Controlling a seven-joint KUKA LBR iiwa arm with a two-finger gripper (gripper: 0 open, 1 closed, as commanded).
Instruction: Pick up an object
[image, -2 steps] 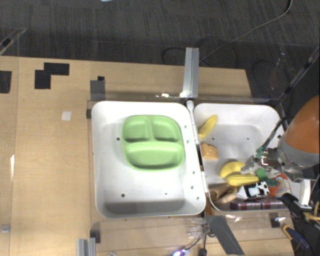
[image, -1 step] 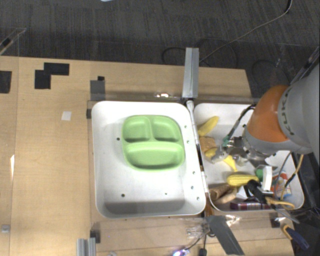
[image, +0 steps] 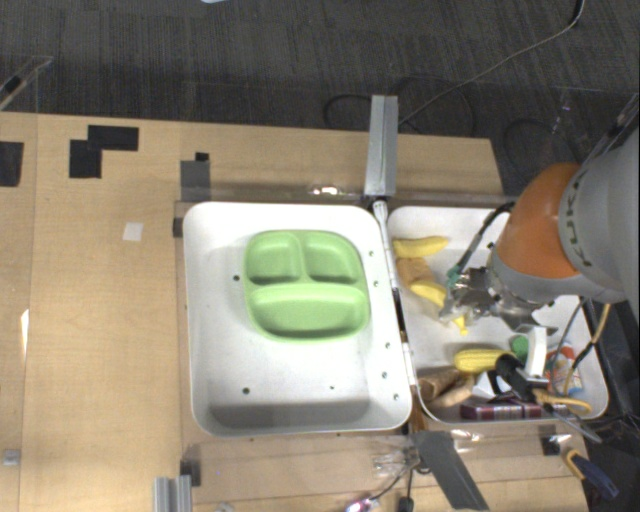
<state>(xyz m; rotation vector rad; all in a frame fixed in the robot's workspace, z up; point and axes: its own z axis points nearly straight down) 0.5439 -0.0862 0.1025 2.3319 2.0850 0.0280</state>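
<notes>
Arm: I see my grey arm (image: 600, 215) with its orange band (image: 535, 235) reaching in from the right, over the right bin.
Gripper: my gripper (image: 462, 300) sits low over the right bin (image: 425, 340), pointed toward the bin's left half. I cannot tell how it is set; the tip is too dark and cluttered for me to read.
Yellow piece at gripper: a small yellow object (image: 429, 293) lies just left of the gripper, very close to the tip; I cannot tell if they touch. I see nothing clearly clamped.
Banana-like piece: a yellow object (image: 421, 245) lies beyond the gripper toward the far-left corner of the same bin, near but apart.
Brownish piece: a tan object (image: 412, 269) lies left of the gripper, between the two yellow ones.
Corn-like piece: a yellow-green object (image: 477, 359) lies on the near side of the gripper, slightly right.
Near clutter: dark and brown items (image: 470, 392) lie along the bin's near wall, nearer me than the gripper; too jumbled to name.
Left bin: the left bin (image: 215, 330) stands well left of the gripper, beside the right bin.
Green tray: a green divided tray (image: 303, 282) lies in the left bin, well apart from the gripper.
Desk: the wooden desk (image: 90, 330) carries both bins.
</notes>
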